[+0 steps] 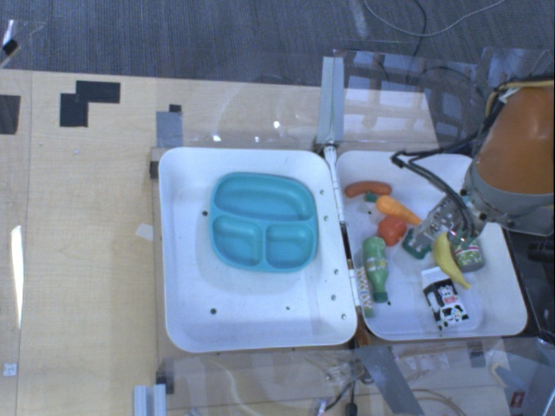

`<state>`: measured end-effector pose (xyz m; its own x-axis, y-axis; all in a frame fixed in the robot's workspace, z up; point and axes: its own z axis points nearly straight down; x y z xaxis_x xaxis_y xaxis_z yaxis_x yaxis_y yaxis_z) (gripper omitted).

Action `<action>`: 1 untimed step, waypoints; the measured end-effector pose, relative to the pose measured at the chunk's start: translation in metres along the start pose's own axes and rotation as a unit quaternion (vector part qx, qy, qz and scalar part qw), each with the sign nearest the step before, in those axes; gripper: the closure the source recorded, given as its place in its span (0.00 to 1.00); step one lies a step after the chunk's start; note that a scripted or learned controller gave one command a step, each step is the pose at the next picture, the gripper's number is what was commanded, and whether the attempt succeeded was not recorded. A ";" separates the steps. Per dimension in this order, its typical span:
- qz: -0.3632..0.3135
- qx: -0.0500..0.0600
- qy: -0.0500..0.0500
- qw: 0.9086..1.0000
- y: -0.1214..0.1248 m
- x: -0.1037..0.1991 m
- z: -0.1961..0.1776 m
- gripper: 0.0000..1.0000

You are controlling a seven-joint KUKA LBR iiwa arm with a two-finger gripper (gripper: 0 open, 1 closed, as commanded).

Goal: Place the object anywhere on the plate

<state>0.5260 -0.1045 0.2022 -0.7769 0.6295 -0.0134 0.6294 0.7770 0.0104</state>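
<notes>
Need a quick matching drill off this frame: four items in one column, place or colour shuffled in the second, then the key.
Column 1:
1. plate
2. sausage
3. bottle
4. banana

Column 2:
A. green, lying at the right bin's left edge
B. blue, three compartments, in the left bin
C. yellow, right by the gripper
D. reddish-brown, at the far end of the right bin

Pairs: 1-B, 2-D, 3-A, 4-C
</notes>
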 end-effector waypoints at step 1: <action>-0.023 0.003 0.004 1.000 -0.038 0.019 0.056 1.00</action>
